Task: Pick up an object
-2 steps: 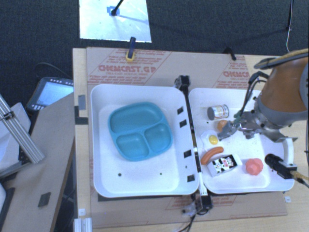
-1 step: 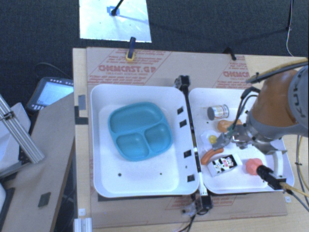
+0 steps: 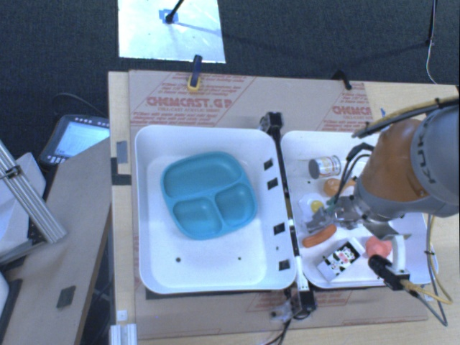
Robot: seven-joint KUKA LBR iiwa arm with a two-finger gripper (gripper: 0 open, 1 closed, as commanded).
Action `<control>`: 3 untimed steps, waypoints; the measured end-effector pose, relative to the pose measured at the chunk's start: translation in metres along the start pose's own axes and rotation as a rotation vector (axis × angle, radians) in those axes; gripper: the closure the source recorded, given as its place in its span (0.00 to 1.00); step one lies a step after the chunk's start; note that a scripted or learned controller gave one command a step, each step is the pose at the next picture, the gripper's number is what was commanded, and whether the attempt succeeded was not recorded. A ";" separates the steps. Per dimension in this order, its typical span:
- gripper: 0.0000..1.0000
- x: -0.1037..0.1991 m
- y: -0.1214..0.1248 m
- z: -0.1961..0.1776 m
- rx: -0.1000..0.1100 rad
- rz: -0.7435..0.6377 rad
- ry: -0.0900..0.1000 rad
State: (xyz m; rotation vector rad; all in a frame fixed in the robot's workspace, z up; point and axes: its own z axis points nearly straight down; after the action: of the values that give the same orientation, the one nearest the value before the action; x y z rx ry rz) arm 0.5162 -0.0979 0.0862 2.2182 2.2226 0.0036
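The right bin (image 3: pixel 302 144) holds several small objects. An orange-red sausage (image 3: pixel 318 237) lies near its left wall. A white box with black marks (image 3: pixel 339 259) sits at the front, with a pink-red lump (image 3: pixel 379 246) to its right. A small silver can (image 3: pixel 325 167) lies on its side at the back, an orange ball (image 3: pixel 331 186) is just in front of it, and a pale yellow piece (image 3: pixel 315 205) is close to the wall. My gripper (image 3: pixel 323 220) is low in this bin, directly above the sausage and beside the yellow piece. The wrist hides the bin's middle.
In the left bin (image 3: pixel 144 214) lies a blue divided plate (image 3: pixel 208 194). A black divider with clips (image 3: pixel 280 192) runs between the bins. The grey arm with its orange band (image 3: pixel 392 165) covers the right bin's right half. A yellow clamp (image 3: pixel 195 83) sits behind the bins.
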 end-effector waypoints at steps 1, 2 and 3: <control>1.00 0.000 -0.001 -0.011 0.001 0.000 -0.001; 1.00 0.001 -0.007 -0.058 -0.002 -0.001 -0.001; 1.00 -0.002 0.004 -0.107 -0.005 -0.002 -0.002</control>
State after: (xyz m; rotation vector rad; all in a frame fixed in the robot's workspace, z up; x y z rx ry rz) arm 0.5195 -0.1002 0.1937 2.2124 2.2216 0.0063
